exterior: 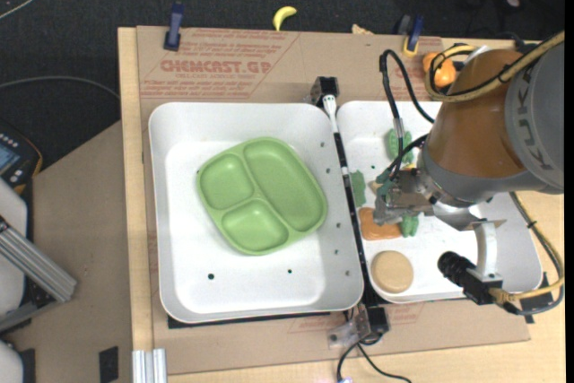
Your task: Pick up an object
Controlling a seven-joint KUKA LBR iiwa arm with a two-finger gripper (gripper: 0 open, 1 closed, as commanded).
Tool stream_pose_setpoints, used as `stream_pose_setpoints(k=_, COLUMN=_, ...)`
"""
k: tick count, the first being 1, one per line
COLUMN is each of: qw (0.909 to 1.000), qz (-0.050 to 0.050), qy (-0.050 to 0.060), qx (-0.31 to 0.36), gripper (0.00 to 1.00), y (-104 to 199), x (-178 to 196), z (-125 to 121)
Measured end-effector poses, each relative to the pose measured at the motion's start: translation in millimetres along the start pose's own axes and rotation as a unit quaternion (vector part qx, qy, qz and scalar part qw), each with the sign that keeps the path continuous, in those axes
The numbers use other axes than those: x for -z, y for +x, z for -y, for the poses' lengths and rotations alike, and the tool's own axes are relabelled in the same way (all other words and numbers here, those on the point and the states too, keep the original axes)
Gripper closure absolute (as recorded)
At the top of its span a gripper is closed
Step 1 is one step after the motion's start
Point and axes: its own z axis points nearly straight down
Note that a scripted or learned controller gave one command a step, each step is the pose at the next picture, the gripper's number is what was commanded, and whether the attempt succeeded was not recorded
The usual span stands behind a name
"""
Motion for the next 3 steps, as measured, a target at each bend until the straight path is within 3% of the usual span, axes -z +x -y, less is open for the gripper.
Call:
stream_pose_setpoints(k=1, qw=1.0000, qz=-0.001, qy=-0.001, qx=0.005, gripper=1.00, y=88.7, x=24.4, z=0.5)
stream_pose_setpoints(k=2, qw=1.0000, qz=-0.001, qy=-0.008, qx=0.002, gripper=1.00, y=83.2, x=164.6, z=-1.5)
stream_pose_setpoints(k=3, qw=1.0000, qz=0.000, qy=0.004, qx=0.003, gripper=1.00, y=129.8, x=112.1, z=1.6)
